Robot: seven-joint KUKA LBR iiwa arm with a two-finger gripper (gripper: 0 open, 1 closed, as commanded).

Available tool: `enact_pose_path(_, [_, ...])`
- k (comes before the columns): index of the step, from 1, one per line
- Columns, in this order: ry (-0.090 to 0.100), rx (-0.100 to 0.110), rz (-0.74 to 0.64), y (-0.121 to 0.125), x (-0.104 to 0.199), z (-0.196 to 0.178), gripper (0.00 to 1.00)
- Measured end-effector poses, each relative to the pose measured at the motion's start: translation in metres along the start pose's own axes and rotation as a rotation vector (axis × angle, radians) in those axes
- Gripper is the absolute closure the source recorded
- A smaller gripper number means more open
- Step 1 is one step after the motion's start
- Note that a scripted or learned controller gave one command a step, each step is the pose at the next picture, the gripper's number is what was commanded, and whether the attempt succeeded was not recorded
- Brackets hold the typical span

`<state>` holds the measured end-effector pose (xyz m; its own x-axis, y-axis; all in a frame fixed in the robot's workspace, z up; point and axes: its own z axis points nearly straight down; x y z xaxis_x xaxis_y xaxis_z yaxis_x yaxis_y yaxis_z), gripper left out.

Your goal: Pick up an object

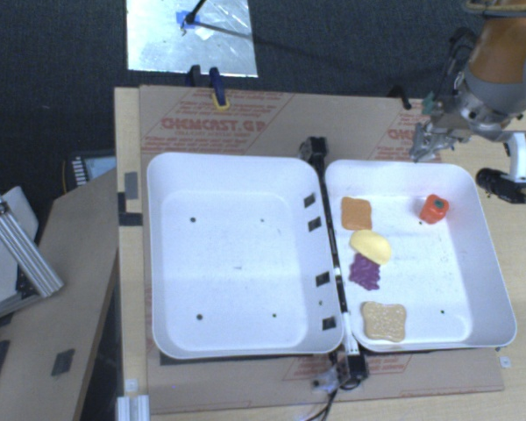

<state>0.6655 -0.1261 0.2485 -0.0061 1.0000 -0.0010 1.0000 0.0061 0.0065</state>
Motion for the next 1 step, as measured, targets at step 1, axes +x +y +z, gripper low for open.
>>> enact_pose_path(1, [-0.001,0.004,0.012,-0.1023,-0.0428,-0.0542,1.00])
